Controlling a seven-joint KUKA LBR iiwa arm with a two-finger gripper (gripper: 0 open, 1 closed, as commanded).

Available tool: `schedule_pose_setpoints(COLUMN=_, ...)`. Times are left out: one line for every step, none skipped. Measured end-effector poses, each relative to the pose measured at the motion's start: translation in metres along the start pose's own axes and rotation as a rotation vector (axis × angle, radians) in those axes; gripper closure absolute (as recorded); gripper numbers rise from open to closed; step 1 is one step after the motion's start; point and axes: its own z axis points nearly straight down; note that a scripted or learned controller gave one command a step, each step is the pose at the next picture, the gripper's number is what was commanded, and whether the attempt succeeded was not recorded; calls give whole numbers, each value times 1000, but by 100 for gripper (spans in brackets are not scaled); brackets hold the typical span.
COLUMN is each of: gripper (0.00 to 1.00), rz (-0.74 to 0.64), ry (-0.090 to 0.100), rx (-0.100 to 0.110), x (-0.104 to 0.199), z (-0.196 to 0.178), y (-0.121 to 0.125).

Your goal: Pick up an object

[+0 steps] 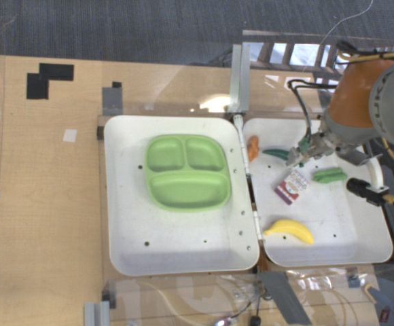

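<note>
Worktop (41, 202) of pale wood, two white bins side by side. Left bin (126, 246) carries a green divided tray (187, 172), sitting about mid-bin, nothing in its compartments. Taking the small red-and-white packet (291, 186) in the right bin (360, 246) as landmark: an orange piece (253, 148) lies up and left of it against the bin's left wall; a dark green pod-shaped item (276, 154) lies just above it; a yellow banana (289, 231) lies below it near the front wall; a lighter green item (329, 176) lies just to its right. The pincer (306, 151) hangs just above and right of the packet, close to its top edge; contact unclear. Whether its tips are spread or closed cannot be told here, too small and dark. Judgement: nothing lifted yet; every object rests on the bin floor, so the grasp and raise remain.
</note>
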Motion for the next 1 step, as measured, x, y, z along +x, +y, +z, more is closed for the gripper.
schedule_pose_setpoints(gripper=100, rz=237, ry=3, rx=17, x=69, z=-82, y=58)
